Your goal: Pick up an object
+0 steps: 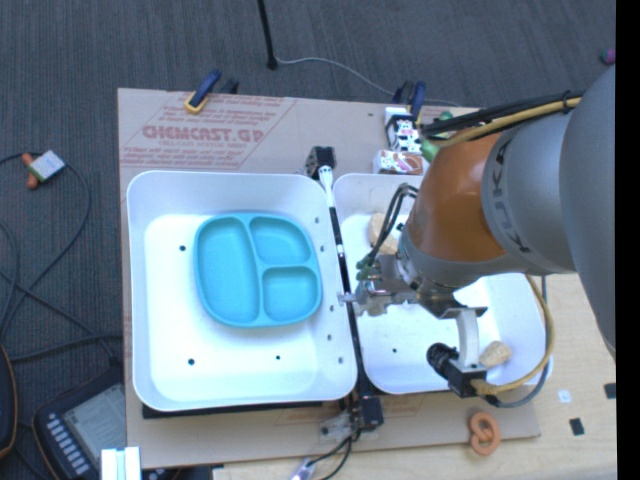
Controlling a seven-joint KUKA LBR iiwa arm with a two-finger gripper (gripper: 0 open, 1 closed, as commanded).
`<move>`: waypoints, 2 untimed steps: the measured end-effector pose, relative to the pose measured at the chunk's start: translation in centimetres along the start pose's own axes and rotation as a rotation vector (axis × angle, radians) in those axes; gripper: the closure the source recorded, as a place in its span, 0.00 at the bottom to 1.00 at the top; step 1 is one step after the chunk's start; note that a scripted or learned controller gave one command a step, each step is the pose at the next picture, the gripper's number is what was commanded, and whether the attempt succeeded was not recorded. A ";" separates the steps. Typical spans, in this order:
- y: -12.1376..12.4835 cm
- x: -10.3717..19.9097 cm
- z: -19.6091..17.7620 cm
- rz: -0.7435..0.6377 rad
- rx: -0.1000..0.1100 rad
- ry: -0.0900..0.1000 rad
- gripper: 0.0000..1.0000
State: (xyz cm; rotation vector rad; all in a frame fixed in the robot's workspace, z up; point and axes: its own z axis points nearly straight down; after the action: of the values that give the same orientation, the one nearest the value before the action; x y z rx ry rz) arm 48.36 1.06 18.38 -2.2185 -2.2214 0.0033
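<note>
While my claw (372, 294), width impossible to tell, hangs beside the shallow white bin (358, 350) wall, I risk clipping it, missing the small tan lump (495, 352).

The arm (480, 208) covers much of the right bin (400, 363) — a pale object (378, 230) by the bin's upper wall shows as a mere sliver, too little to name. A tan lump (495, 352) lower down is partly covered too. A dark device (70, 430) at lower left runs off the picture's edge.
</note>
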 end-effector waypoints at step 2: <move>0.0 -0.8 0.0 0.000 -0.001 0.000 1.00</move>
State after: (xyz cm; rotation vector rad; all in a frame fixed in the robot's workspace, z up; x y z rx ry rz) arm 48.35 0.28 18.40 -2.2185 -2.2221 0.0018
